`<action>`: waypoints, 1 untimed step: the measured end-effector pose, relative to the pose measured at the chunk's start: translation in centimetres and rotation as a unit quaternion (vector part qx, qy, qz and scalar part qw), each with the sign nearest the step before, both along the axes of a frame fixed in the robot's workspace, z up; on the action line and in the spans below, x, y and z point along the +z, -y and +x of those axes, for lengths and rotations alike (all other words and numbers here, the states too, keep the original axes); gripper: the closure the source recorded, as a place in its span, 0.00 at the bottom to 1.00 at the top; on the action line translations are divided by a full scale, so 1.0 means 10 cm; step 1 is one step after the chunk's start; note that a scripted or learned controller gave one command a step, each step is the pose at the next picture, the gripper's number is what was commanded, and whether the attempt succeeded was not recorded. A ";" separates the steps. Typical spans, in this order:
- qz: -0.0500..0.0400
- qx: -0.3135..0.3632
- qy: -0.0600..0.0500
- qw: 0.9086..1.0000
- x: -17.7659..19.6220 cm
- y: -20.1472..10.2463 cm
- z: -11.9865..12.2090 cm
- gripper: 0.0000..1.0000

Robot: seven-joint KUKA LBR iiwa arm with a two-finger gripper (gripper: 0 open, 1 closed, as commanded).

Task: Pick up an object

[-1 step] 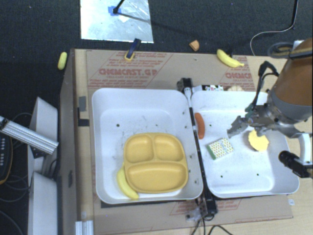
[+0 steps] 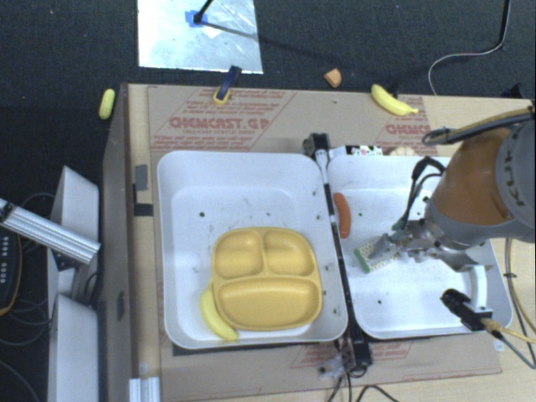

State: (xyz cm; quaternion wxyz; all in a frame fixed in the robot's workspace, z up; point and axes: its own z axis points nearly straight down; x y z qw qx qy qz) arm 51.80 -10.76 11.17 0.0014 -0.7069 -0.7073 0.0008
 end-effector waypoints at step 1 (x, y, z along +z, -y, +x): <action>0.000 0.001 0.003 1.000 -0.27 -0.16 0.57 0.00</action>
